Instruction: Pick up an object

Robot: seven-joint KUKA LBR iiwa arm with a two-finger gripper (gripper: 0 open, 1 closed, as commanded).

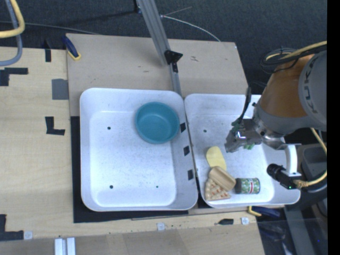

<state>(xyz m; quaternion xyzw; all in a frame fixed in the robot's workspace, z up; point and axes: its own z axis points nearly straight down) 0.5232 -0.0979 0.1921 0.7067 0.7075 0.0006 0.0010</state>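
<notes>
In the right bin (207, 116) lie a pale yellow rounded piece (215, 155), a tan waffle-like wedge (218, 184) and a small green can (247, 185) on its side, all near the front. My gripper (237, 140) hangs over the right bin's middle, just right of and above the yellow piece. Nothing shows between its fingers. A blue bowl (156, 122) sits upright in the left bin (106, 158), at its back right.
The arm's grey and orange body (289, 97) covers the right bin's right side. A slanted metal pole (156, 28) comes down to the gap between the bins. Cables (295, 182) lie by the right bin's front right corner.
</notes>
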